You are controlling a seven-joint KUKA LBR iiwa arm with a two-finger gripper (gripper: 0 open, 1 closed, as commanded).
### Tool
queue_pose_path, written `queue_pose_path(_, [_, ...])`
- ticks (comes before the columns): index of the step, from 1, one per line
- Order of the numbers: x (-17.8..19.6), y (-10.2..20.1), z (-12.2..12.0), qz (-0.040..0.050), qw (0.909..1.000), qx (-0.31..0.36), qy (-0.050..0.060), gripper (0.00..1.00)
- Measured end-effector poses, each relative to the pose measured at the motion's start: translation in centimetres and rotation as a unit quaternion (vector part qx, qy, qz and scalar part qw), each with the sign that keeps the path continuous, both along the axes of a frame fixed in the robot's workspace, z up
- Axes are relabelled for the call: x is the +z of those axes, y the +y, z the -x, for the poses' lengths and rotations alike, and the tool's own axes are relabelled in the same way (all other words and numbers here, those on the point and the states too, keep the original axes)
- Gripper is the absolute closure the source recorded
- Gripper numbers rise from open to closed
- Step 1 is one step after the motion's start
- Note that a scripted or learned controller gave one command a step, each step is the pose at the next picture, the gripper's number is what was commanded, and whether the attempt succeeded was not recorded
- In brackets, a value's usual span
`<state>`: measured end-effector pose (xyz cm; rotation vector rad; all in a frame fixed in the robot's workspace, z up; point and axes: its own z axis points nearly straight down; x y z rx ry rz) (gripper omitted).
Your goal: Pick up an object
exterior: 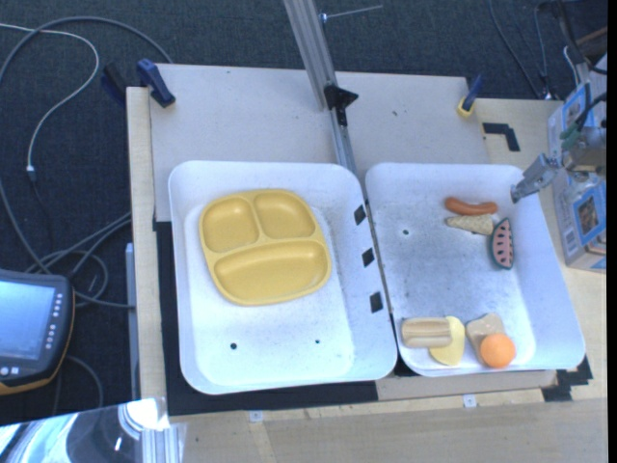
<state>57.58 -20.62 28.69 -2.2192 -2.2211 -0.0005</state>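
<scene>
Two white bins lie side by side: the left bin [193,355] bears a yellow divided plate [265,245], the largest thing and a poor pick, being wide, flat and shallow-rimmed, so a pinch would likely slide off its edge. The right bin [434,258] holds the small toy foods, and any of them could serve as the object to lift. Near its front wall sit a bun-like piece [425,331], a pale yellow wedge [448,348], a tan block [484,327] and an orange ball [497,351], crowded and touching, so a descent there may knock neighbours or catch two; the ball would probably roll away. Toward the back lie a watermelon slice [501,243], a pale triangular piece [470,224] and a sausage [471,204], close together and low, easy to miss. The gripper [525,183] is at the bin's right rim, beside them; whether it is apart or together I cannot tell, and nothing is seen in it.
</scene>
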Motion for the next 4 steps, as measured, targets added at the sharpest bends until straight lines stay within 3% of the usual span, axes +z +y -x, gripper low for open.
queue_pose_path(1, [0.0,0.0,0.0,0.0003,1.0,0.0,0.0,0.0])
queue_pose_path(4, [-15.1,1.1,-0.3,-0.0007,1.0,0.0,0.003,0.0])
